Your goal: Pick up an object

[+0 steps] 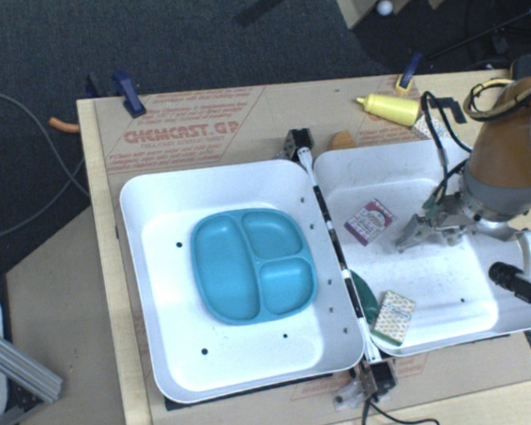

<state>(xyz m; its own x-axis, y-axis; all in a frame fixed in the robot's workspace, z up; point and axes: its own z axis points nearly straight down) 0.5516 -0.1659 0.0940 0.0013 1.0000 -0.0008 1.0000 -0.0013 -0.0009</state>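
Observation:
In the right bin [466,327] a small purple and white packet [368,221] lies near the left wall. A pale checkered packet [394,316] rests in the front left corner, with a dark green item [362,291] beside it against the wall. My gripper [417,232] hangs low over the middle of the right bin, just right of the purple packet and pointing toward it. Nothing shows in its grasp. The arm with its orange band [509,148] comes in from the right.
The left bin [168,359] holds a blue divided plate [252,264]. On the bench behind the right bin lie a yellow object [391,106] and a small brown item [340,140]. Blue clamps [128,94] stand at the board's back edge.

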